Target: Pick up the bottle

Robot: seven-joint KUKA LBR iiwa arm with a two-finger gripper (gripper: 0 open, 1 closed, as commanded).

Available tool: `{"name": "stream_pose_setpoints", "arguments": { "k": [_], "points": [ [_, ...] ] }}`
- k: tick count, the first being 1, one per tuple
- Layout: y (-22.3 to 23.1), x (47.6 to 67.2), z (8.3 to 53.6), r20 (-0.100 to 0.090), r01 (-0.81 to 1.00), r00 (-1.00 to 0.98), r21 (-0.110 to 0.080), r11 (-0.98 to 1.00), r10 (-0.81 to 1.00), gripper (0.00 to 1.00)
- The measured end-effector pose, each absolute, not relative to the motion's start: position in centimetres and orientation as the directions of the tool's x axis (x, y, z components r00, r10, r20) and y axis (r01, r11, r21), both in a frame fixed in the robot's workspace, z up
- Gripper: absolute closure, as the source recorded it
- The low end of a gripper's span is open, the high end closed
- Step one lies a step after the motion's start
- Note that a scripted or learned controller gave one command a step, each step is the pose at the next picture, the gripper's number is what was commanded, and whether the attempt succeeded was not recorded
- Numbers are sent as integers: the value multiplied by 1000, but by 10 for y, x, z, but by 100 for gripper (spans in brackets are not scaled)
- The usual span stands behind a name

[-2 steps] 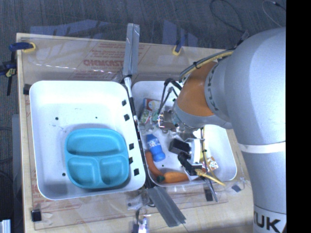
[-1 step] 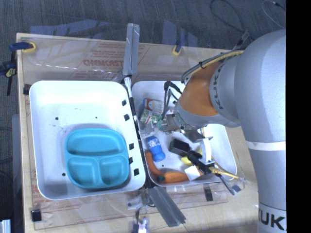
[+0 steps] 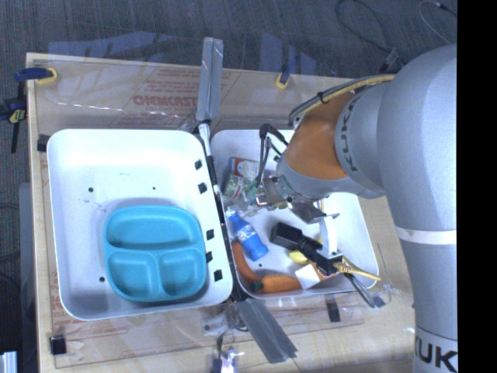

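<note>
Closest to the lens stands the grey arm (image 3: pixel 423 146), reaching in from the right with its orange band (image 3: pixel 311 150) over the right bin.

Starting from the left, the left bin (image 3: pixel 70 169) holds one thing, a blue compartment tray (image 3: pixel 155 256), which lies flat toward its front. It plays no part in the task.

Across the shared wall, the right bin (image 3: pixel 365 224) is crowded. The bottle (image 3: pixel 247 235) lies on its side close against that bin's left wall. It is a small clear one with blue on it, slanted so that one end points toward the front. Just in front of it an orange carrot-shaped thing (image 3: pixel 268 282) curves along the front wall, near or touching the bottle's lower end. Behind the bottle sit a printed packet (image 3: pixel 243 169) and some crumpled clear wrapping (image 3: pixel 235 189).

The gripper (image 3: pixel 270 196) hangs under the wrist, behind and just to the right of the bottle and apart from it. Whether it is released or clenched I cannot tell, because the wrist covers it. Nothing shows in its grasp.

By its look the bottle is thin plastic, so it is probably light and smooth. Its round body is likely to roll or squirt sideways under a pinch, and it may dent if squeezed hard. The best hold seems to be across the middle of the body, square to its long axis. The wall on one side and the orange thing in front leave little room to come down.
</note>
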State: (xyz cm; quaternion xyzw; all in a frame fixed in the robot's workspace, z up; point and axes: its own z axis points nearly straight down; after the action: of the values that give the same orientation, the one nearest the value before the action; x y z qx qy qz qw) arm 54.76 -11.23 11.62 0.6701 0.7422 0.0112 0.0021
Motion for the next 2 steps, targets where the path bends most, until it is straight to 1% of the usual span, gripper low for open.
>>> {"name": "stream_pose_setpoints", "arguments": {
  "k": [1,2],
  "points": [
    [-114,548,116,10,995,-100,20,100,995,0],
    [-114,512,108,-17,990,-122,65,123,992,0]
  ]
}}
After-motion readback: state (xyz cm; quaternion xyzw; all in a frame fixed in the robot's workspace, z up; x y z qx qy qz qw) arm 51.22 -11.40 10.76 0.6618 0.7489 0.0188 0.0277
